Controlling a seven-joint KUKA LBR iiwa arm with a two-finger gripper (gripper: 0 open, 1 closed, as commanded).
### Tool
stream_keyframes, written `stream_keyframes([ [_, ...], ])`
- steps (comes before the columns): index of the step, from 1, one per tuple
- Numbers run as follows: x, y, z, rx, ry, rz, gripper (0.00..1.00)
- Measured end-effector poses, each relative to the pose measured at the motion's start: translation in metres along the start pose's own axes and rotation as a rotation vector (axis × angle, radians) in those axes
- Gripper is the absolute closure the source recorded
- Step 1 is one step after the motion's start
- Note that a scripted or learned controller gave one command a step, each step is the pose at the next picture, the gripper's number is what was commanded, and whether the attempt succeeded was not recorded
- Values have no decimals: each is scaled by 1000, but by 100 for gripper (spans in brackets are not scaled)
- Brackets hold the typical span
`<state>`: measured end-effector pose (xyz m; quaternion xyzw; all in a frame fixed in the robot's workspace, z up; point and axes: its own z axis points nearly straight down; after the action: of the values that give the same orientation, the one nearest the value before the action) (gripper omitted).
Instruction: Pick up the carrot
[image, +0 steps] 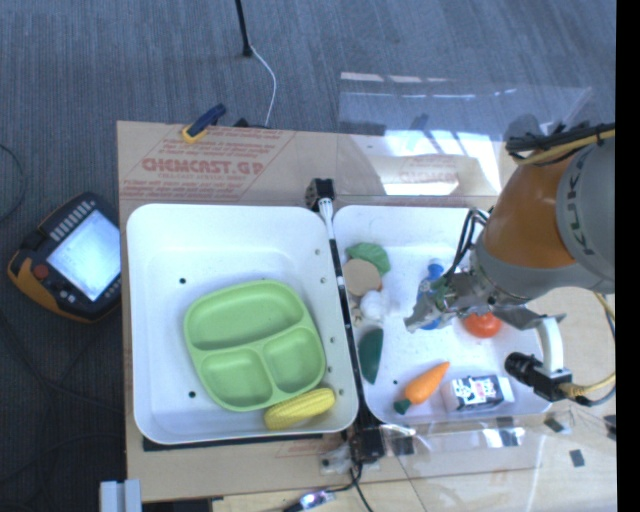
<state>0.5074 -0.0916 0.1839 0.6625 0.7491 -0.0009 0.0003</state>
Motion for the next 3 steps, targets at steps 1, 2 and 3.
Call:
stream_keyframes([
  [1, 0, -1, 1, 3, 0, 1, 0],
  [2, -18, -23, 94, -8, 1, -241, 0],
  [3, 24, -19, -2, -7, -1, -305, 0],
])
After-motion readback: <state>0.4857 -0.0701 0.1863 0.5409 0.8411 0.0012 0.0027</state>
